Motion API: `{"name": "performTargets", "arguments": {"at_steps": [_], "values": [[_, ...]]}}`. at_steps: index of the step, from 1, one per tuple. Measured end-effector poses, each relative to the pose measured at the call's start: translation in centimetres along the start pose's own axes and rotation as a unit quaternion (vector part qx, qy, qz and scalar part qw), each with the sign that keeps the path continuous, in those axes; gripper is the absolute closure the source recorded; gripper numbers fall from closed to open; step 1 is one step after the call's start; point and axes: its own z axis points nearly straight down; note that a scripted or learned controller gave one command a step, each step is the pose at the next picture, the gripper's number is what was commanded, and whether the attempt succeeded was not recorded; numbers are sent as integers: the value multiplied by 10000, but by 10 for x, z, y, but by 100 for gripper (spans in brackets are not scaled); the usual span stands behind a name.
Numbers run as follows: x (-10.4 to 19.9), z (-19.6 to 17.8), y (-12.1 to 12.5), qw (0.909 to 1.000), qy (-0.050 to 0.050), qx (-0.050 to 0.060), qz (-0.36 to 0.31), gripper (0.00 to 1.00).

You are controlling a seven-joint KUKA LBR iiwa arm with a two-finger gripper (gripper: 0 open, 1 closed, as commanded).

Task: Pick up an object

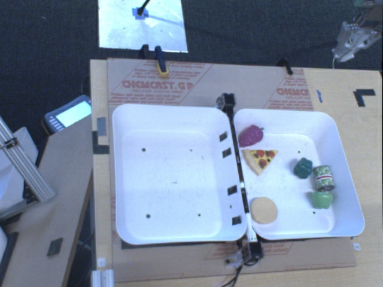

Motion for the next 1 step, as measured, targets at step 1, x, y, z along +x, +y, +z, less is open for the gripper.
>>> {"name": "performTargets", "arguments": {"at_steps": [1], "values": [[73,-38,-47,10000,2,-20,-12,100]]}}
